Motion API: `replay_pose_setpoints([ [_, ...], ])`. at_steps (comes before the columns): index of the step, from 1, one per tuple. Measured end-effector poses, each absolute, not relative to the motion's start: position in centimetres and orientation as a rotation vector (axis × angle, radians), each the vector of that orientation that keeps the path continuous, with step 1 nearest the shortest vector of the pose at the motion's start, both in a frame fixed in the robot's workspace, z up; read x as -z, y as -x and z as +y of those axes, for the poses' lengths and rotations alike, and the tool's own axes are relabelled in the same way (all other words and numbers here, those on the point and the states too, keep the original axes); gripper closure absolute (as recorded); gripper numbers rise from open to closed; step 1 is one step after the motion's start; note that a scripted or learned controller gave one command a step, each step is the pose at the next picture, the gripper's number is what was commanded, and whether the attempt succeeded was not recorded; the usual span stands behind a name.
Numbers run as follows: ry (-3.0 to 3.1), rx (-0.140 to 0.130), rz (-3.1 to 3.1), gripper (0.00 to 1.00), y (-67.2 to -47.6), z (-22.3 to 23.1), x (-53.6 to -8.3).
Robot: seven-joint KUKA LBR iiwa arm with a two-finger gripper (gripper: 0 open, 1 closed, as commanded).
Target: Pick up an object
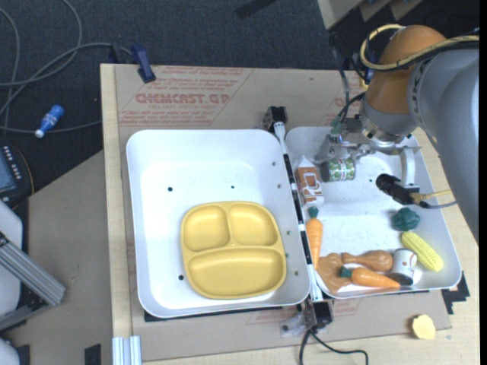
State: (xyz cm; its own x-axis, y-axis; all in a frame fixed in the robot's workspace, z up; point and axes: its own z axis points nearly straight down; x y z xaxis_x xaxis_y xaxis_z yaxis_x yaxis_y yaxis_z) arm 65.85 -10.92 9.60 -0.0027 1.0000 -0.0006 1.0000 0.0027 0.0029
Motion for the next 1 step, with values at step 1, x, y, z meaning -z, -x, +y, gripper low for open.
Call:
replay_pose_setpoints([
  [1,-2.210,-0.012,2.227,1.00,-62.37,-3.56,-19.16],
])
